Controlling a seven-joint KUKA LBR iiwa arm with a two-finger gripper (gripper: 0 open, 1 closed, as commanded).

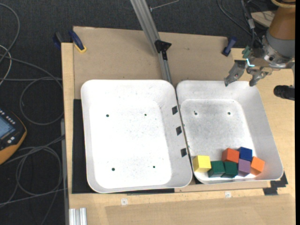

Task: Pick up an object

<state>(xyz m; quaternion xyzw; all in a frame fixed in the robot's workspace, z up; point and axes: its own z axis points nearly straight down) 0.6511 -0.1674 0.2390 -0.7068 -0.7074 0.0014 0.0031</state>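
Two fingers of the claw (242,79) stood spread with nothing between them, above the far rim of the right bin (262,121). The blocks (229,162) lay well apart from it, clustered in that bin's near corner. The left bin (91,125) sat beside.

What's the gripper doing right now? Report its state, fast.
Gripper: open, fingers spread, holding nothing, poised over the far edge of the right bin, well away from the blocks at that bin's near edge.
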